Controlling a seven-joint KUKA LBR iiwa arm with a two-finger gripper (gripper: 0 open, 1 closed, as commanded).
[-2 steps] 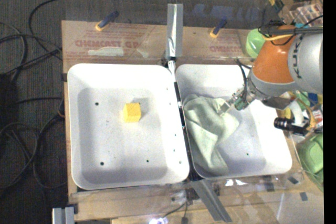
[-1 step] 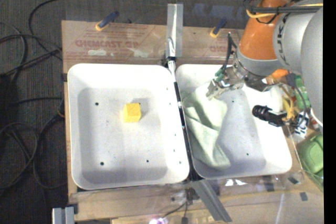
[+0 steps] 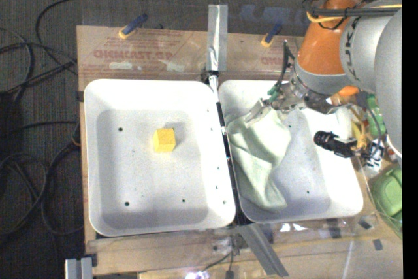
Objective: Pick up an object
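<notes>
1. Over the right bin [image 3: 339,206], my gripper [image 3: 277,101] sits at the cloth [image 3: 264,153]; I can't tell its state.
2. Cloth looks soft, light, floppy: I'd pinch a raised fold.
3. Yellow block [image 3: 164,140] lies in the left bin [image 3: 104,206]: small, stiff, light.

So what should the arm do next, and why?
Probably lift straight up a little. The gripper sits at the top edge of the pale green cloth in the right bin, and that corner already looks raised; a small lift would show whether it is really caught.
</notes>
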